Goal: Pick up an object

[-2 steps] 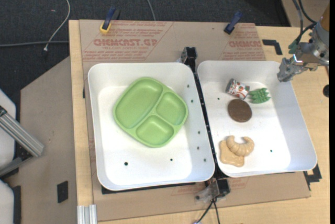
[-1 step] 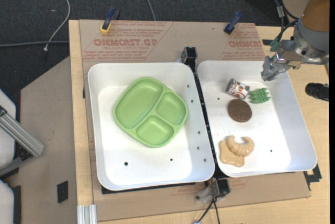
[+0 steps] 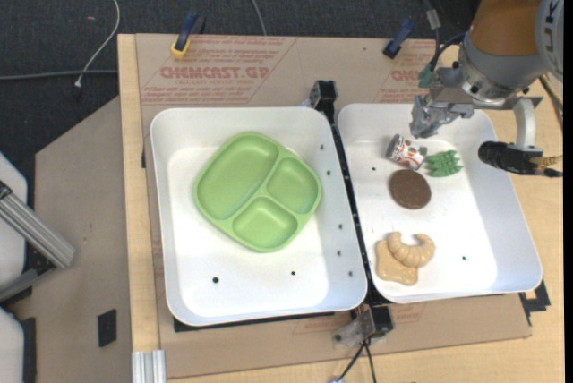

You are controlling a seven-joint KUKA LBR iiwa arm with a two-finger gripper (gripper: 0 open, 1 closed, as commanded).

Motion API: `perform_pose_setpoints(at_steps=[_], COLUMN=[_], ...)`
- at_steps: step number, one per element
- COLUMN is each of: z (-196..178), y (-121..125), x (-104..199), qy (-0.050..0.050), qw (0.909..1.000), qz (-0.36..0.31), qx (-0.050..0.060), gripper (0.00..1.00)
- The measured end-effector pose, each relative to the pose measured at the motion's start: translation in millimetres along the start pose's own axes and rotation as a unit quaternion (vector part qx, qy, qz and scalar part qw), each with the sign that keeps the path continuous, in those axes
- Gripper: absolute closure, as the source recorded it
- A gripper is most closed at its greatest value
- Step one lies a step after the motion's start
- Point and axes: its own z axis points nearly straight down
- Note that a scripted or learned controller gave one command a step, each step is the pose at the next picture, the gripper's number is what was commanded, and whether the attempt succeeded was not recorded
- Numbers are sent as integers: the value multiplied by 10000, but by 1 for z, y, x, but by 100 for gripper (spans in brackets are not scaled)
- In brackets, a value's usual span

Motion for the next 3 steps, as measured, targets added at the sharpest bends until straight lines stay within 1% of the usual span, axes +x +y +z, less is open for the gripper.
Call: perform_pose_setpoints(at_steps=[1, 2, 3], z=[-8, 4, 15], y=[3, 9, 2], x=[51, 108, 160], qy=[-3, -1, -5], qw=[10000, 10000, 10000], qz=[-2, -4, 7], qx=[-21, 0, 8], gripper=[100, 100, 100])
